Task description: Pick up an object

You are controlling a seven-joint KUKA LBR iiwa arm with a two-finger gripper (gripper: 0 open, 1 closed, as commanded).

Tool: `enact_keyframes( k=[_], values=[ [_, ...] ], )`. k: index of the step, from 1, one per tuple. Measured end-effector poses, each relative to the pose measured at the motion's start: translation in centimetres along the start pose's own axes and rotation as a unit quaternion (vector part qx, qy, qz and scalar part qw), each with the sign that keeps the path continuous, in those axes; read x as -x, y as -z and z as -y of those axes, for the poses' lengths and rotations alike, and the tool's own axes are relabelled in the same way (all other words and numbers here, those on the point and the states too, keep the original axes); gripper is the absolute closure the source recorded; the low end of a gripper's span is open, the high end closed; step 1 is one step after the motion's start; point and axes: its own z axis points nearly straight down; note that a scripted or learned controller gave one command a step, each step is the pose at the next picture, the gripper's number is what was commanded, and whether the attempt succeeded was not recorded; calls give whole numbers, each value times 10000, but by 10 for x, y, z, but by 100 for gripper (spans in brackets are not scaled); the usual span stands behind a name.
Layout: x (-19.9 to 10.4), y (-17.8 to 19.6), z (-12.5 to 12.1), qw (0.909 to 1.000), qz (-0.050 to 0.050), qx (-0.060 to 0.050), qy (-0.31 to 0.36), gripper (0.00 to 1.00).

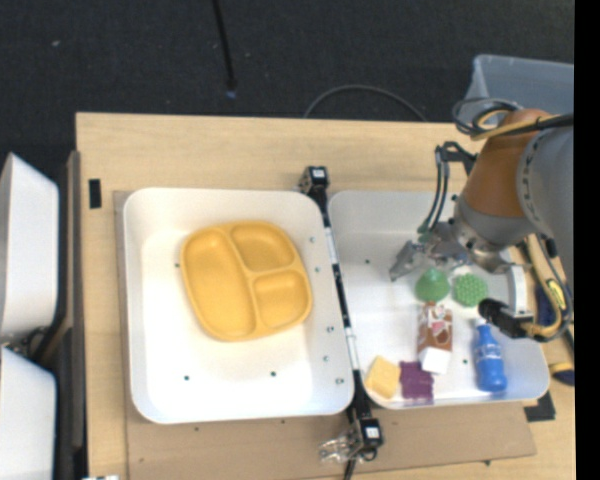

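Yellow divided tray [247, 279]: one, laid in left bin [150, 368].
Right bin [375, 228]: seven small things counted.
Fingers [412, 259]: spread apart, nothing clamped.

No wording can be read (packet [436, 328] print blurred).

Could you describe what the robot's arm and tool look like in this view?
The arm is bulky and rounded, grey with an orange band above the wrist. Dark cables loop along its side down toward the wrist. The tool is a small dark grey metal assembly ending in thin fingers; its finer detail is too blurred to make out.
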Motion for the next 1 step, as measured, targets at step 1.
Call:
enact_keyframes(
  k=[1],
  values=[
    [1,12,-1,10000,4,22,0,100]
  ],
)
